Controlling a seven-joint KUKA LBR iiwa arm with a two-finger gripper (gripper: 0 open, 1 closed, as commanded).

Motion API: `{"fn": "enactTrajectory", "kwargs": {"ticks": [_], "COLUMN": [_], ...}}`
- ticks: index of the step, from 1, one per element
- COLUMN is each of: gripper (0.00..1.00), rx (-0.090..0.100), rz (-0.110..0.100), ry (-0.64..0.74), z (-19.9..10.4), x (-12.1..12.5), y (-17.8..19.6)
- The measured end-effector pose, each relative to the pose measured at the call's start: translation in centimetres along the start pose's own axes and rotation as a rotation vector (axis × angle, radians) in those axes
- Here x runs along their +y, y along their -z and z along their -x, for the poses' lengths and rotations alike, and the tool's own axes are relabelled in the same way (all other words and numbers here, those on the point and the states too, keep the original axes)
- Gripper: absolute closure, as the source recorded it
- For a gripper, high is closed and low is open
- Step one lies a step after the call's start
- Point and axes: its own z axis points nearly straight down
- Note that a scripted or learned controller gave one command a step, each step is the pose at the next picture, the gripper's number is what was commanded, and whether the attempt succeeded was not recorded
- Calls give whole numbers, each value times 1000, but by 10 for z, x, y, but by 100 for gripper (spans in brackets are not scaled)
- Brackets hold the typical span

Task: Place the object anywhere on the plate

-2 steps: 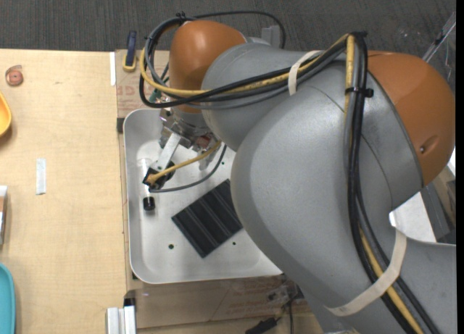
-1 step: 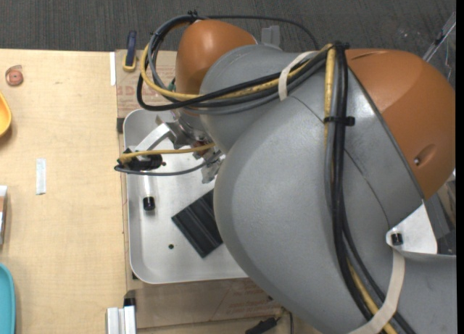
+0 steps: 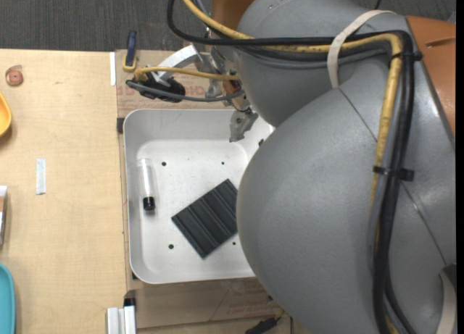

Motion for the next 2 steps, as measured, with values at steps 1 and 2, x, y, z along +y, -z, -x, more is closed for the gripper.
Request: {"fn": "enactTrajectory", "kwargs": {"ticks": [1, 2], "gripper": [0, 0], "rx": [-1, -3], "rz": [0, 0], "ry": [177, 601], "z": [20, 2], "x": [-34, -27], "y": [38, 158]}}
